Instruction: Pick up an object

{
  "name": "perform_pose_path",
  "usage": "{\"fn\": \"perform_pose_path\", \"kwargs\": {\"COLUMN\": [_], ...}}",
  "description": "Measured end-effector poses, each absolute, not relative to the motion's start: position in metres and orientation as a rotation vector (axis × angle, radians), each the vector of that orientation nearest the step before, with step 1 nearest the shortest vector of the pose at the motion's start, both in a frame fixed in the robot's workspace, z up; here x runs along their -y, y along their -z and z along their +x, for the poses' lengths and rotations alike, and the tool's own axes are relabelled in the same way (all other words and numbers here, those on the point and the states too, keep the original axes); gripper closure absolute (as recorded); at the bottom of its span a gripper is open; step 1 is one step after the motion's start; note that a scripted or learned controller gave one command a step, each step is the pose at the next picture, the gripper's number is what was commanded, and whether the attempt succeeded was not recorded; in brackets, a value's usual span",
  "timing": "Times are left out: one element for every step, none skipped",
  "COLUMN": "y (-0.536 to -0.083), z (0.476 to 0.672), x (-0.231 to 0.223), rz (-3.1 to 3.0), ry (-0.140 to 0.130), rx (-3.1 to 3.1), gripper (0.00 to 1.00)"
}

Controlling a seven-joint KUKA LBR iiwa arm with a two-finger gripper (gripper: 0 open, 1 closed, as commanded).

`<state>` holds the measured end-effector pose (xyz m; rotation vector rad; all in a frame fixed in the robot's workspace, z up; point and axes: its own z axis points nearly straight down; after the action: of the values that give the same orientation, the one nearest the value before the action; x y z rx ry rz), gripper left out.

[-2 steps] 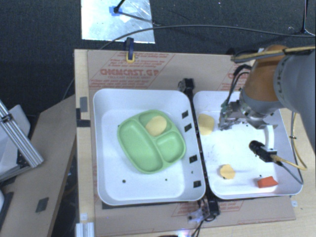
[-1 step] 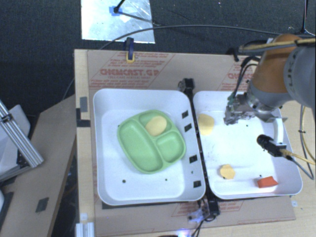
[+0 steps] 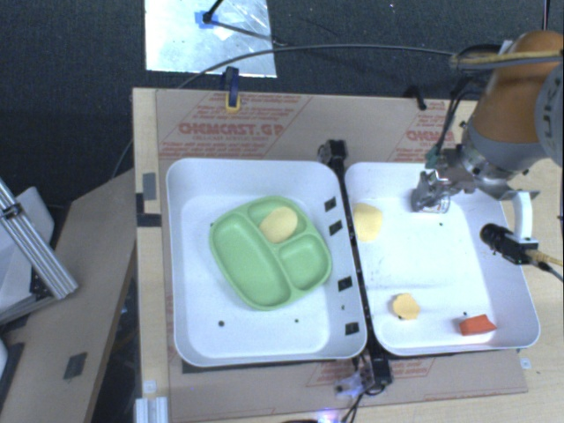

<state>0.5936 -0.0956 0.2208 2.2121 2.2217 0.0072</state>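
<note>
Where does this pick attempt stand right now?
Nothing looks lifted yet. The end effector sits low over the right bin, near its back edge. The yellow pieces and orange piece lie on the floor; grasping and lifting one remain.

a pale green divided plate (image 3: 256, 271) holds a yellow piece (image 3: 279, 225) in a white bin (image 3: 198, 192); nearby, an orange wedge (image 3: 477, 325) on white.
</note>
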Motion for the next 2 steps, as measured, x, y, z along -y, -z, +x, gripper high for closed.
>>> {"fn": "perform_pose_path", "kwargs": {"y": [-0.272,-0.274], "z": [0.597,0.590], "x": [0.106,0.049], "rz": [2.213,2.211], "ry": [-0.006,-0.003], "rx": [-2.222,-2.232], "gripper": [1.00,1.00]}}
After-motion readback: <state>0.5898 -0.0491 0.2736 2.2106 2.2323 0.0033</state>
